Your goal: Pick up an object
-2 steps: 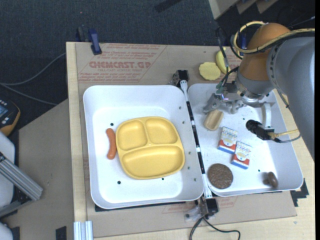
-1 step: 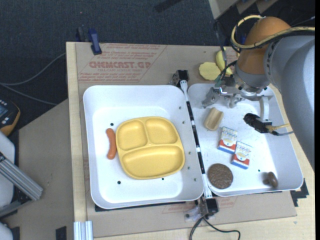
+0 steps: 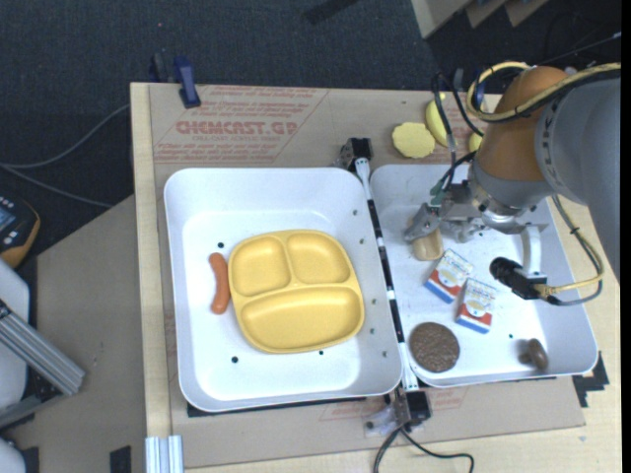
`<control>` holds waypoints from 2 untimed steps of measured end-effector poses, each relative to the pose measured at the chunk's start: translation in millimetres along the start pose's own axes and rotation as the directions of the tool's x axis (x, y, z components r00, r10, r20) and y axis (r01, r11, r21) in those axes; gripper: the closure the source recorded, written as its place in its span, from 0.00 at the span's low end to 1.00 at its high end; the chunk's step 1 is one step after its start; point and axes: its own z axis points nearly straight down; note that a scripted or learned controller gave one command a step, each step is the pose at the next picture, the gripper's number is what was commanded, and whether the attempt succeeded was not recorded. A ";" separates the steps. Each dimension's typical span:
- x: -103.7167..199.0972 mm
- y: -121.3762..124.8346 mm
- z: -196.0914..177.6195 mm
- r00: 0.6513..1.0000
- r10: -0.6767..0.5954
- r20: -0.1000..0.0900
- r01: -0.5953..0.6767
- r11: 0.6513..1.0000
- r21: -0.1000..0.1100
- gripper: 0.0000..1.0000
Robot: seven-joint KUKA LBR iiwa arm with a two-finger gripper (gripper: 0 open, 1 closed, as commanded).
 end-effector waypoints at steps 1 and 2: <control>0.4 2.8 -10.6 1.000 -0.001 0.001 0.001 1.000 -0.007 1.00; 86.6 8.8 -107.0 1.000 -0.012 -0.002 0.012 1.000 -0.018 1.00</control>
